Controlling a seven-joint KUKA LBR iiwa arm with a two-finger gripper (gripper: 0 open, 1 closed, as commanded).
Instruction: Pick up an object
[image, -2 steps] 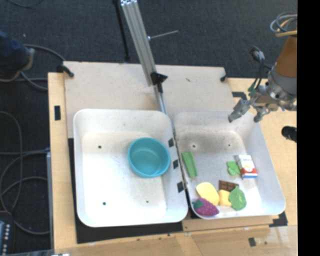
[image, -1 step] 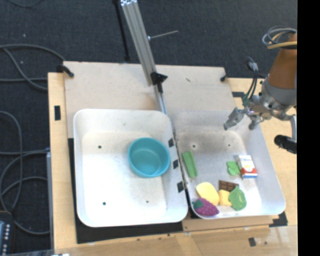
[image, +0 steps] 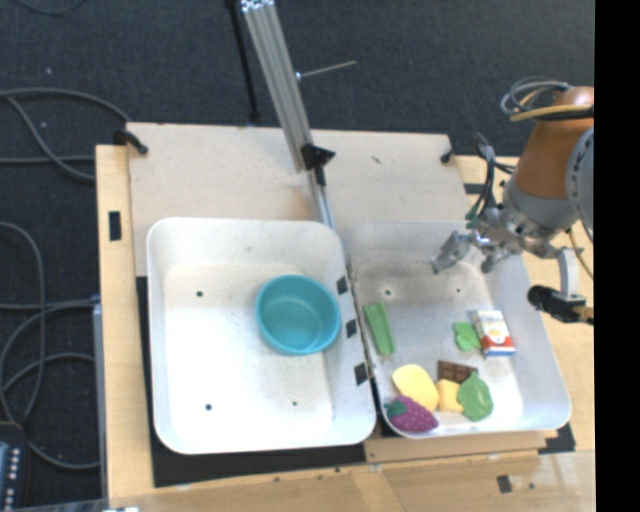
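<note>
A pale bench (image: 220, 170) carries two white bins. My gripper (image: 468, 250) hovers open, empty, upper right; the green stick (image: 379, 328) looks light, stiff; I'd pinch across its middle.

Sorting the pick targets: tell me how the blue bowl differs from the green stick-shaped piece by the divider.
The blue bowl is round, open-topped and alone in the left bin; the green stick-shaped piece is narrow, elongated and lies in the right bin, near its left wall. The bowl looks far bigger. Neither touches the gripper.
</note>
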